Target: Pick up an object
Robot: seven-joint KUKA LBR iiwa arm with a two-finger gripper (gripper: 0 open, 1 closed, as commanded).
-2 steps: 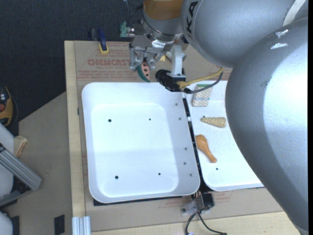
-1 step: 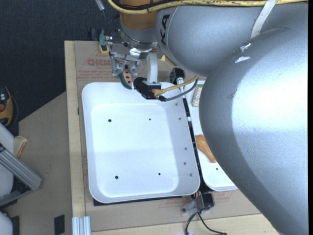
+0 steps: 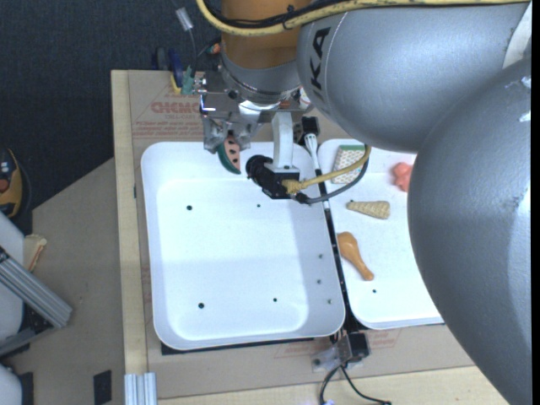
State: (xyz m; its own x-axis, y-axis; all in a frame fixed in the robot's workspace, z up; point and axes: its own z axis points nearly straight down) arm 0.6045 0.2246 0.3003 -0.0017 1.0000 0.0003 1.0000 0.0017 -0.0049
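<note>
My gripper [image 3: 226, 144] hangs over the far left corner of the left bin [image 3: 236, 310], under the orange wrist band. A small teal and red object [image 3: 230, 153] sits between its two fingertips, and the fingers are shut on it. It looks lifted slightly above the bin floor. The large grey arm covers the upper right of the view and hides part of the right bin.
The right bin [image 3: 396, 306] holds an orange drumstick-shaped toy [image 3: 355, 255], a tan waffle cone [image 3: 369, 209], a pink piece [image 3: 402, 175] and a green-edged mesh item [image 3: 348, 162]. A black cable fitting [image 3: 268, 177] hangs from the wrist near the divider between the bins.
</note>
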